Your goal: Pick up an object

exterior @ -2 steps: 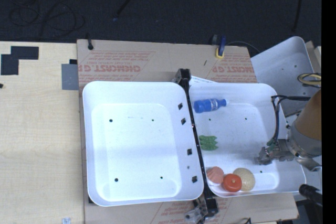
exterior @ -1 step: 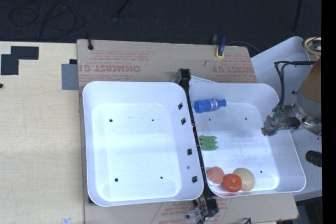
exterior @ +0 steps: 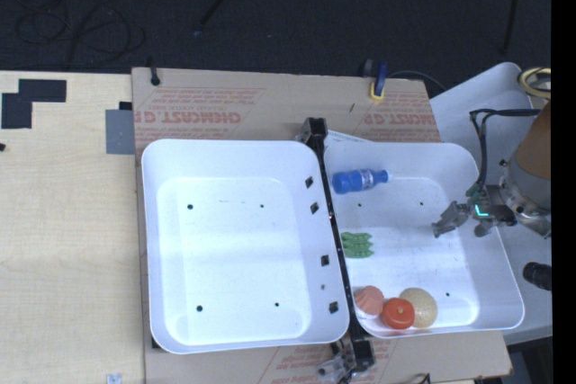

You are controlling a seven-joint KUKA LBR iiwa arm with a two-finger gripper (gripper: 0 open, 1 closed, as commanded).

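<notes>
The right bin (exterior: 490,283) holds a blue bottle (exterior: 359,181) lying on its side near the back left. A small green ridged piece (exterior: 357,245) lies by the divider. In the front corner sit a pink piece (exterior: 368,299), a red round piece (exterior: 398,313) and a beige round piece (exterior: 419,305), all close together. My gripper (exterior: 463,227) hangs over the right side of this bin, well right of the green piece. Its fingers (exterior: 445,226) are spread open with nothing between them.
The left bin (exterior: 162,193) stands beside the right one, with a black clamp strip (exterior: 329,229) along the shared edge. Both rest on brown cardboard (exterior: 225,108). A white sheet (exterior: 486,99) and cables lie at the right, by the arm.
</notes>
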